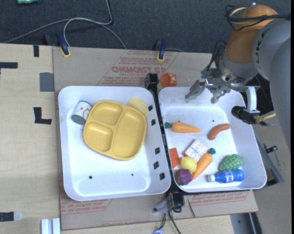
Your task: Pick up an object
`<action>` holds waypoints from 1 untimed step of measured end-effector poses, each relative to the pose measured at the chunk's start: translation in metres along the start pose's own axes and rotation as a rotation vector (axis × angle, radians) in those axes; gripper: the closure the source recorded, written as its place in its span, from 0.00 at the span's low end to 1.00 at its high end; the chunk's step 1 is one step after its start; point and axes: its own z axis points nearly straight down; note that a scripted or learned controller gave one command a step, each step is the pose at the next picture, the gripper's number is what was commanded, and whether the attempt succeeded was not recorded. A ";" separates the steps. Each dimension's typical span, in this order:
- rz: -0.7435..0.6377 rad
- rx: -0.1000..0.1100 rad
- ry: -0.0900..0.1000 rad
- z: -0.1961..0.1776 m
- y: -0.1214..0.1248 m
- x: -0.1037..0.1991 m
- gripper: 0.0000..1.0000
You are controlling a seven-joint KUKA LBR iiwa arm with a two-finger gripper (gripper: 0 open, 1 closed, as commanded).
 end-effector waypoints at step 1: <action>0.002 0.002 -0.001 0.064 -0.029 -0.076 0.00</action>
